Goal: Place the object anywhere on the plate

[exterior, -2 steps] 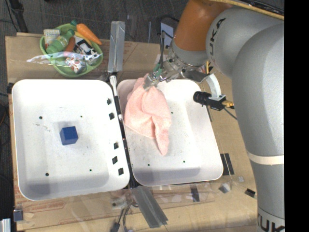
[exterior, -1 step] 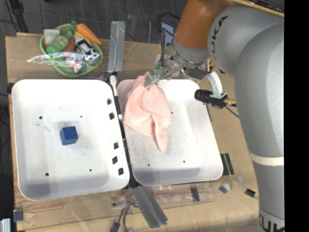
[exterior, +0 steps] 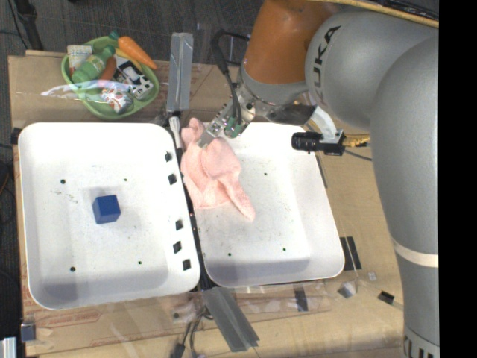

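Observation:
A pink, floppy cloth-like object lies along the left side of the right white bin, its upper end against the wall between the bins. My gripper is right at the top of that pink object, touching or just above it, and the grey arm with the orange band comes down from the upper right. A small blue cube sits on the floor of the left white bin, far from the gripper.
A green bowl holding toy food, a carrot among it, stands behind the left bin. A grey bar stands upright behind the gap between the bins. Black clips line the shared bin wall.

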{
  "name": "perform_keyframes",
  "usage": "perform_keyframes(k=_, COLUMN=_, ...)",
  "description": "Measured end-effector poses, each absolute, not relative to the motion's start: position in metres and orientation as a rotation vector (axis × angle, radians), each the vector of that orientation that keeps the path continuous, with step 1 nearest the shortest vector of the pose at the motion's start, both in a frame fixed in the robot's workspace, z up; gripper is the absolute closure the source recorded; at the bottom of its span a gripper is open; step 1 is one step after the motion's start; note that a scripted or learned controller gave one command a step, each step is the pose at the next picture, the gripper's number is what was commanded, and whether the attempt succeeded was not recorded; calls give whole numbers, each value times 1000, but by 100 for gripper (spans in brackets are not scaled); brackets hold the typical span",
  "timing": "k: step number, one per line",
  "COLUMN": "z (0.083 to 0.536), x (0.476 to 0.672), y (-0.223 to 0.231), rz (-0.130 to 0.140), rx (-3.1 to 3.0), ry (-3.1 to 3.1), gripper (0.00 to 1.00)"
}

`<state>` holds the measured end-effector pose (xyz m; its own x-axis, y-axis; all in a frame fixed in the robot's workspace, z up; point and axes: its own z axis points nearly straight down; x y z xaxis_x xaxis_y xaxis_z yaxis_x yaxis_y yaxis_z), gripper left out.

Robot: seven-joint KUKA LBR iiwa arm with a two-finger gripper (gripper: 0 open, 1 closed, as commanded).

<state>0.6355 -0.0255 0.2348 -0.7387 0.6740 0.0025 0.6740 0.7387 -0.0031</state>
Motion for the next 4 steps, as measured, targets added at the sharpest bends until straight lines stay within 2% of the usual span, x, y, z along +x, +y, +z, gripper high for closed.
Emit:
perform_keyframes(k=2, z=233, x=636, y=66, rz=1, rx=9, ry=-3143, gripper=100)
perform_keyframes(k=3, z=232, x=623, y=117, rz=2, rx=13, ry=-3139, gripper=100)
perform_keyframes(k=4, z=232, x=623, y=117, rz=2, rx=13, ry=-3139, gripper=0)
